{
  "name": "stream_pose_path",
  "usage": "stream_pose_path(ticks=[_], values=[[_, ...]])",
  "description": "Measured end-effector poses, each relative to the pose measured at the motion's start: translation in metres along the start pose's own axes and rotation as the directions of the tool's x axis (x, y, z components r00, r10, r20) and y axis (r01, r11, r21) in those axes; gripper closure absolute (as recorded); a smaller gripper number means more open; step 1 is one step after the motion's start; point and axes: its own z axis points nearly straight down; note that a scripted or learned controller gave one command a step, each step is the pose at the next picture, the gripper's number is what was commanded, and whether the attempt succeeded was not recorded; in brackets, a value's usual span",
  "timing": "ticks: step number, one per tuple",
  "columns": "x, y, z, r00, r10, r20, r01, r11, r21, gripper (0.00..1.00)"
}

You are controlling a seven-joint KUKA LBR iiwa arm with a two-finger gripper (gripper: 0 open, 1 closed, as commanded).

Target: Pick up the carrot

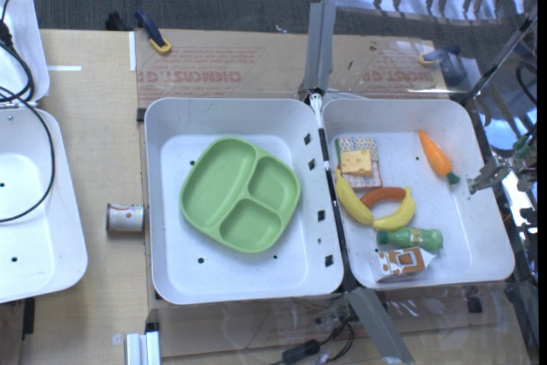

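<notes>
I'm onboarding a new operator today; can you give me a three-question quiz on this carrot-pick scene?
1. True or false: the carrot lies in the same bin as the green plate.
2. Which item touches the banana? A) carrot B) red sausage C) green plate
3. How many compartments does the green plate have?

Key: 1 false, it lies in the right bin; 2 B; 3 three.
</notes>
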Motion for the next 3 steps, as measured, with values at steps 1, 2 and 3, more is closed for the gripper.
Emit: stream_pose_path(ticks=[1, 2, 3], values=[[0.002, 0.072, 0.107, 0.978, 0.207, -0.003, -0.207, 0.978, -0.024, 0.0], [0.004, 0.097, 0.119, 0.958, 0.287, -0.005, -0.287, 0.958, -0.024, 0.0], [0.002, 0.132, 0.123, 0.921, 0.389, 0.003, -0.389, 0.921, 0.013, 0.0]])
